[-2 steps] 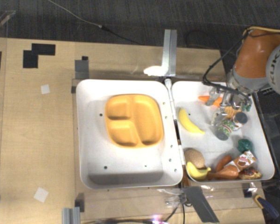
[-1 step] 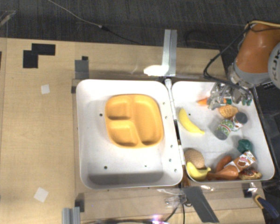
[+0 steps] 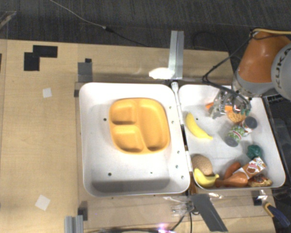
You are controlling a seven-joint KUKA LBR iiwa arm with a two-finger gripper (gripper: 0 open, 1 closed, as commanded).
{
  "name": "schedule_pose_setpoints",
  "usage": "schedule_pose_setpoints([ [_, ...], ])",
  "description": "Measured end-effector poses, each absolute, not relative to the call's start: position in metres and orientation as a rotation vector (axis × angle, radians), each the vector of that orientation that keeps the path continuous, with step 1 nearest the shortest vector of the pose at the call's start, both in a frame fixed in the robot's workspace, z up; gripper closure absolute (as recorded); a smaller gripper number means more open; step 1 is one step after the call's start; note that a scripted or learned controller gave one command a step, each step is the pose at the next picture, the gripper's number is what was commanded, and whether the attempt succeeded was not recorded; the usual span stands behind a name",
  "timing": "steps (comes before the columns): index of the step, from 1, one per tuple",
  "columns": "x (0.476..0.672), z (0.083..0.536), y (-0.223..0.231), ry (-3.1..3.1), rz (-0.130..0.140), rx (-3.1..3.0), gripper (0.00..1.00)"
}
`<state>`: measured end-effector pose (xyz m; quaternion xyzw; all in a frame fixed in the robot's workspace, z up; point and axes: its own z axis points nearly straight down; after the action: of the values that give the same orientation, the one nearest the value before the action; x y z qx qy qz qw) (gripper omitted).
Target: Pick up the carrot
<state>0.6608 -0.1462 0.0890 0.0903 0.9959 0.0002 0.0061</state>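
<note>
Carrot (image 3: pixel 232 169) lies at lower right of the frame. My claw (image 3: pixel 224 105) hovers well above it, upper right. Whether it is open, I cannot tell.

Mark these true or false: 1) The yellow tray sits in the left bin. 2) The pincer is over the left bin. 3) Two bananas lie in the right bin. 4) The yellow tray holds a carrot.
1) True: the yellow tray sits in the left bin.
2) False: the pincer is over the right bin, near its far end.
3) True: one banana lies mid-bin, another banana at the near edge.
4) False: its compartments hold nothing.
</note>
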Motion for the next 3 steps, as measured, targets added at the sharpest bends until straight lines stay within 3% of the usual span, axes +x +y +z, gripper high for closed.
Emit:
schedule_pose_setpoints([
  [1, 0.642, 0.187, -0.115, 3.088, 0.002, 0.457, 1.00],
  [3, 0.523, 0.186, -0.022, 3.124, 0.003, 0.253, 1.00],
])
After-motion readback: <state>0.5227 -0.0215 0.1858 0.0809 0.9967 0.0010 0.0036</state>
